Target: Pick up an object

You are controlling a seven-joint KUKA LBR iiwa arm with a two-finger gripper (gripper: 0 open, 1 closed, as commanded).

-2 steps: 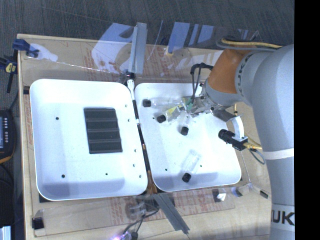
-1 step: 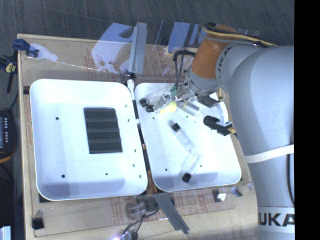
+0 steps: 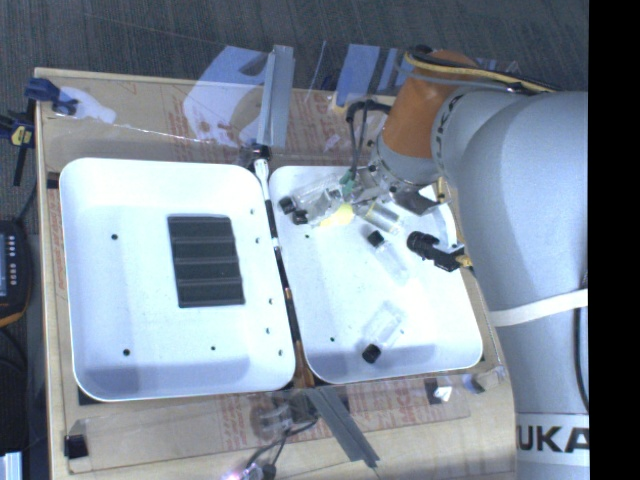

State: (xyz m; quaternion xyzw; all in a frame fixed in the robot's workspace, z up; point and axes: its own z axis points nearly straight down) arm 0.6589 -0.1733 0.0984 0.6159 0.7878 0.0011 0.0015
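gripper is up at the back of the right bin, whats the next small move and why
Probably a short straight descent: the gripper sits at the right bin's far edge, above the clear bottle and yellow piece clustered there, with nothing visibly between its fingers.

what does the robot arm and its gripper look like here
The arm is thick, rounded and light grey, with an orange band above the wrist and a thin pale ring around its lower body. Part of the maker's name, "UKA", shows in dark letters near the bottom. A black cable loops beside the wrist. The gripper looks like small mixed metal and black parts.
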